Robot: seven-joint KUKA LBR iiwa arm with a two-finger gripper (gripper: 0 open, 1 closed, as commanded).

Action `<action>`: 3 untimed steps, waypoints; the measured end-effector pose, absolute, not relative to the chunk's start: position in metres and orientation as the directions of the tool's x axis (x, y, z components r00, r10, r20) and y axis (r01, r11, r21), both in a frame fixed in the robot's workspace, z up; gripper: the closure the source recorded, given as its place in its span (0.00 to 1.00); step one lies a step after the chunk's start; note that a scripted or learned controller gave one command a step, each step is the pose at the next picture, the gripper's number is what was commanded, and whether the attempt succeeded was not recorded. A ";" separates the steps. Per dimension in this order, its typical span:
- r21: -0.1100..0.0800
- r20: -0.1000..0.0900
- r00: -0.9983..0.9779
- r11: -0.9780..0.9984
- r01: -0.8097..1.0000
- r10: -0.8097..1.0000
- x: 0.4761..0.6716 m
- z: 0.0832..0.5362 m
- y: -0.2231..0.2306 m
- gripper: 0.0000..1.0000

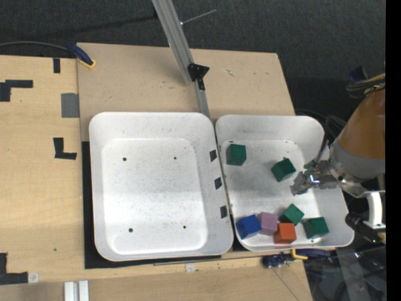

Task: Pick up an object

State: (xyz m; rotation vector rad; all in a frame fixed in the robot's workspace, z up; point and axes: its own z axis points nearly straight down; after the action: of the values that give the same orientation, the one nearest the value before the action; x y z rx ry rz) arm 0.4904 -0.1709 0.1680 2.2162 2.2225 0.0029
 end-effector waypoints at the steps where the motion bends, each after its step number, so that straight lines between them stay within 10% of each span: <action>1: 0.005 -0.002 -0.003 0.003 1.000 1.000 0.501 0.223 -0.167 1.00; 3: -0.002 0.001 -0.006 0.006 1.000 1.000 0.515 0.258 -0.120 1.00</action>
State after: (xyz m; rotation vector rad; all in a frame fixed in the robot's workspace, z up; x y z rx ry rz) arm 0.5146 -0.1196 0.2577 2.2166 2.2289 -0.0016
